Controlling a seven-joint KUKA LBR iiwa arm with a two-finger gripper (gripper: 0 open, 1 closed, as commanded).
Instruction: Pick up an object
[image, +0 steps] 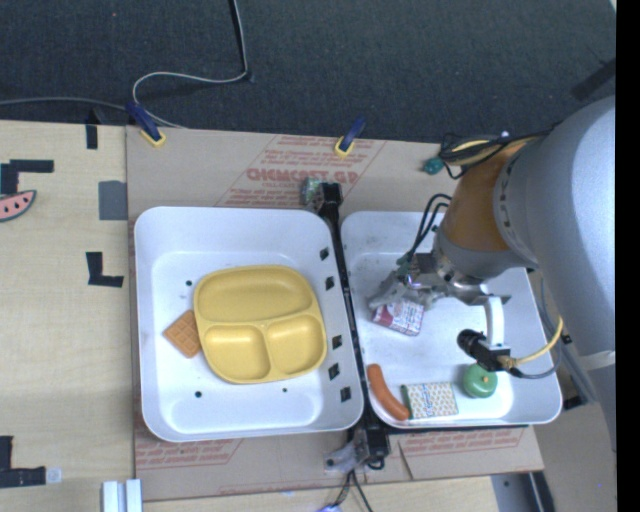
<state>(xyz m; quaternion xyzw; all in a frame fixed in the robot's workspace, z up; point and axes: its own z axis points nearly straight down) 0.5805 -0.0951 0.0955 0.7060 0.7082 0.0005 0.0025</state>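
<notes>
The tool (408, 285) hangs low in the right-hand shallow white bin (520, 405), directly over a small red-and-white printed packet (400, 316). Whether it is released or clenched cannot be told, since the wrist hides the tip. The packet lies at about six o'clock from the tool, touching or just beneath it, near the bin's nine o'clock wall. To do this step well, the tool should come straight down centred on the packet, close across its narrow side, then lift slowly so the flat wrapper does not slip. An orange sausage-shaped toy (387, 392), a speckled rectangular pad (432, 400) and a green round toy (479, 381) lie towards five o'clock, well apart. The left white bin (160, 400) holds a yellow divided plastic tray (260, 322).
</notes>
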